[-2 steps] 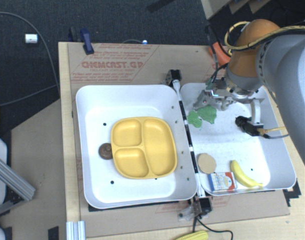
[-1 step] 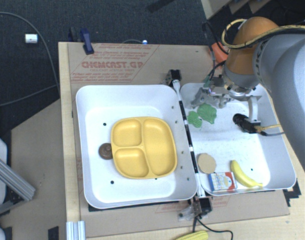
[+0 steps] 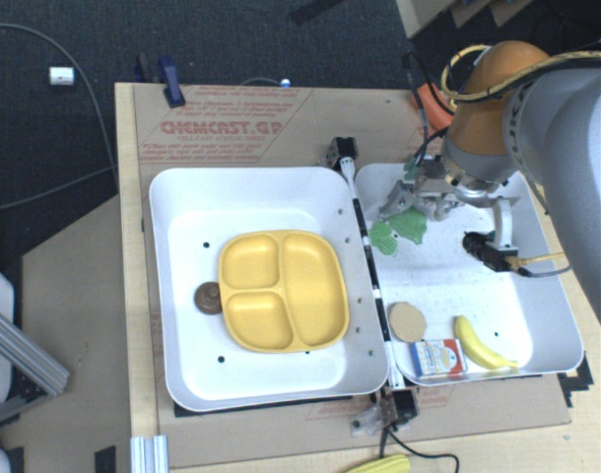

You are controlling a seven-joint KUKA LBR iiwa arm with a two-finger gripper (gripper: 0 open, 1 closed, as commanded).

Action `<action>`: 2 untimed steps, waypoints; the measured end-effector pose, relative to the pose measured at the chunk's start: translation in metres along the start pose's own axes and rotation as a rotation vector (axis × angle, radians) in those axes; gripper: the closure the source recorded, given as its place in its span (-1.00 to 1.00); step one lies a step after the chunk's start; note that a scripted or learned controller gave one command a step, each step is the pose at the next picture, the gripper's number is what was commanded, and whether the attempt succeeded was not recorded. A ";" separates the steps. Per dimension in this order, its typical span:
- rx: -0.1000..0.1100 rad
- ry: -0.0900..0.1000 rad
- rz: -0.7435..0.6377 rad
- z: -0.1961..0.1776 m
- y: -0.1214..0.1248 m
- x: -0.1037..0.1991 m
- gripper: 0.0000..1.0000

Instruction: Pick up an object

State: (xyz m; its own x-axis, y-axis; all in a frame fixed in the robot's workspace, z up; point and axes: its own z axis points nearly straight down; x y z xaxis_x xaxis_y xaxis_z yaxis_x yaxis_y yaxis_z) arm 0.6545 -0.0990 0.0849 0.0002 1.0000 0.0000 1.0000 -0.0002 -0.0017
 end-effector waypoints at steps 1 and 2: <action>-0.004 0.000 -0.001 0.000 0.012 -0.004 -1.00; 0.000 0.000 -0.001 0.000 0.003 0.005 -1.00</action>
